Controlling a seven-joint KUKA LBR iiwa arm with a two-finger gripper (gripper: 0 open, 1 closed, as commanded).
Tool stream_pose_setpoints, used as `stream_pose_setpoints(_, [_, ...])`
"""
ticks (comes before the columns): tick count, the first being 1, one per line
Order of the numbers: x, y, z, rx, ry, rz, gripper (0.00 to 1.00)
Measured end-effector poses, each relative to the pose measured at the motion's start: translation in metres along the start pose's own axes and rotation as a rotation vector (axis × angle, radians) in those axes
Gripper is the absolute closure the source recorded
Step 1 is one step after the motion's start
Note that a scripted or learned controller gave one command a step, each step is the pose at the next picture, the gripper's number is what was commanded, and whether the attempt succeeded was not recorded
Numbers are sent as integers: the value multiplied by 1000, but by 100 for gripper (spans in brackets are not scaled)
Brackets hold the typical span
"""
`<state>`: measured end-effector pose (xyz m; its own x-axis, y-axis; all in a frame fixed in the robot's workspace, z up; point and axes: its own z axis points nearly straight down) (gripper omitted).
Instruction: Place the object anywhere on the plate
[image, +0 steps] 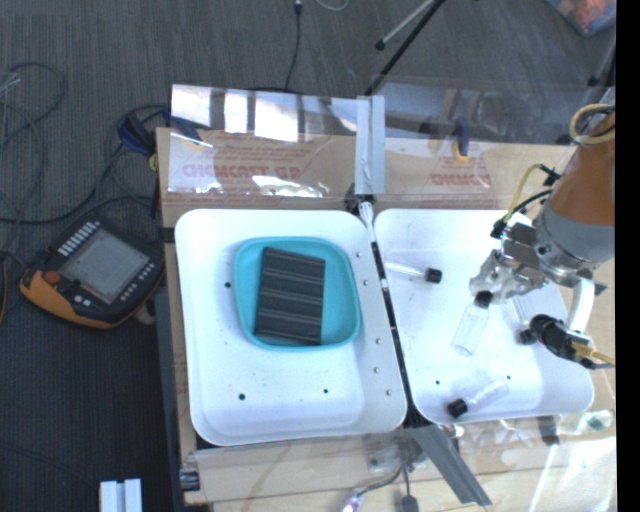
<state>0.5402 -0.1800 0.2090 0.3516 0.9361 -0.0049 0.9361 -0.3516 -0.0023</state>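
Observation:
A teal plate (245, 300) lies in the left white bin (205, 390). A dark ribbed rectangular block (290, 295) rests flat on the middle of the plate. My gripper (497, 280) hangs over the right bin (425, 350), near its right side and far from the plate. Just below and left of the gripper lies a clear vial (467, 330), its black cap end touching or very near the gripper's tip. I cannot tell whether the gripper has hold of it.
Two more clear vials with black caps lie in the right bin, one near the divider (410, 270) and one by the front edge (478, 395). A raised rim (378, 290) separates the bins. A pendant (95, 270) sits on the floor at left.

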Motion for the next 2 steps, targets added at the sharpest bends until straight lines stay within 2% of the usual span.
stream_pose_setpoints(1, [0, 0, 0, -1, 0, 0, 0])
stream_pose_setpoints(2, [10, 18, -167, -3, 1, 110, 0])
